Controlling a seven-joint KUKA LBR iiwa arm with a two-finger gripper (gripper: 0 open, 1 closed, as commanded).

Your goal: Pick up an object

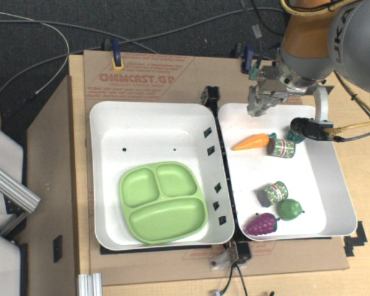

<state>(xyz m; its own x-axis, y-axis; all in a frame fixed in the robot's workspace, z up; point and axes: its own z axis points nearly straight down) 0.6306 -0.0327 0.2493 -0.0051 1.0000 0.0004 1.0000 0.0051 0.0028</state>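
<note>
The gripper [259,105] hangs over the far left corner of the right bin [333,184], and nothing sits between its fingers; whether they are spread or pressed together cannot be told from here; the toy carrot [250,142] lies just near of it, on its side, with its thin tip pointing left and its green top touching a small can [283,147] on its right; the carrot looks like the closest thing to grab; it is likely light, hard plastic, smooth and a bit slippery, so it may roll or squirt out of a pinch; the best spot to hold it seems to be the fat middle, with the fingers across its short way, not at the pointy tip; nearer in the same bin lie another small can [272,193], a green apple [290,209] and purple grapes [261,224], close together; the left bin [105,165] holds a green tray [163,202] with three parts.
</note>
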